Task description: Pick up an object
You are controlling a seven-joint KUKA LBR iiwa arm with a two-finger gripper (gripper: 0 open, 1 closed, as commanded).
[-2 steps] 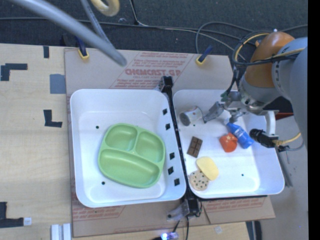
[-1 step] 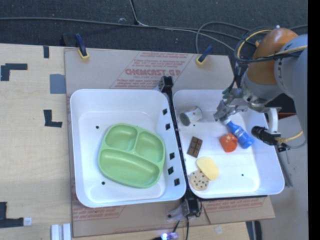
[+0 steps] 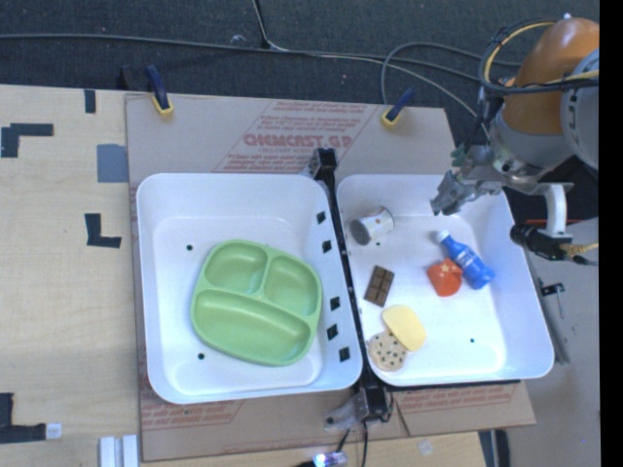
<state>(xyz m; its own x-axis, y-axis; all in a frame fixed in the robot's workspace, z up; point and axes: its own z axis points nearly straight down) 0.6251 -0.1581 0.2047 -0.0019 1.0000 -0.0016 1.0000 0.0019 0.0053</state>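
1. The gripper (image 3: 450, 200) hangs over the far edge of the right bin (image 3: 516, 353); I cannot tell how it stands.
2. The nearest object, a blue bottle (image 3: 464, 259), lies flat, touching a red-orange piece (image 3: 444, 278).
3. It is probably light, stiff and smooth, so it may roll.
4. Better to grasp across its middle.

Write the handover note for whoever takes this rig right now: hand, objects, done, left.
Hand: over the right bin's upper edge, nothing seen between its fingers; open or shut not clear.
Right bin: blue bottle, red piece beside it, small cup on its side, brown bar, yellow piece, cookie.
Left bin: green divided plate.
Done: no pick yet.
Left: grasp and lift one object; the bottle looks nearest.
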